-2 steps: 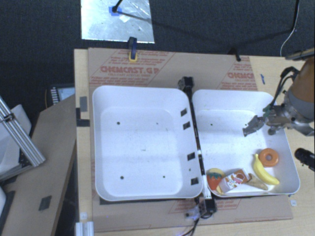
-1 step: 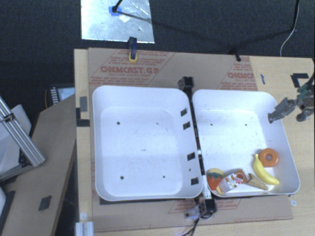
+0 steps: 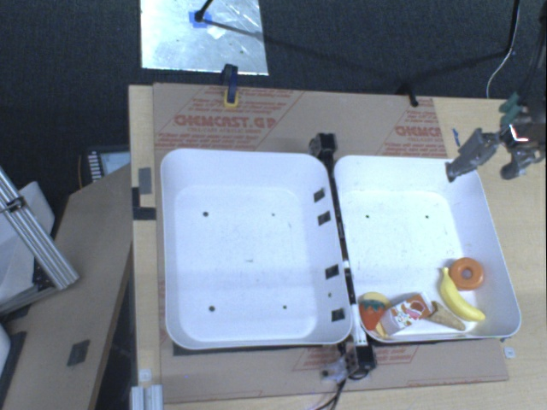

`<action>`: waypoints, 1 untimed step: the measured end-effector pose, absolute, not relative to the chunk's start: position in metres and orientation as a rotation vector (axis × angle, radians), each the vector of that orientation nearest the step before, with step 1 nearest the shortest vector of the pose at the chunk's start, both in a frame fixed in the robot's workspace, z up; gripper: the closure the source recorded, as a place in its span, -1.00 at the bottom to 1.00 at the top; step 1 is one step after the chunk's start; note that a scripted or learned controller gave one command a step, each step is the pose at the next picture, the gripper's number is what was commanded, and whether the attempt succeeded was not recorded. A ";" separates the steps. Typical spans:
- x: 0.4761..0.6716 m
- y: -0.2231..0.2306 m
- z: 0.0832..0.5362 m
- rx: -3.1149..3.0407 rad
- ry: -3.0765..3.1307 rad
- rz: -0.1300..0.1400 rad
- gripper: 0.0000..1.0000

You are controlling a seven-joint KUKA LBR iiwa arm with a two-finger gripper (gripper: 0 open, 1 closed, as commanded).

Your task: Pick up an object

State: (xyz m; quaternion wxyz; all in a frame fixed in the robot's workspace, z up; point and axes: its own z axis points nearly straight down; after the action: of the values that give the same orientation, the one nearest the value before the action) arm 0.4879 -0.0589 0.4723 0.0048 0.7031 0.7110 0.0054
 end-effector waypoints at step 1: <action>0.499 0.033 0.538 2.203 2.232 0.014 -1.00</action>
State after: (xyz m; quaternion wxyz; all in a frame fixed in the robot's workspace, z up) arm 0.4988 0.0326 0.5383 0.0026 0.7024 0.7118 0.0045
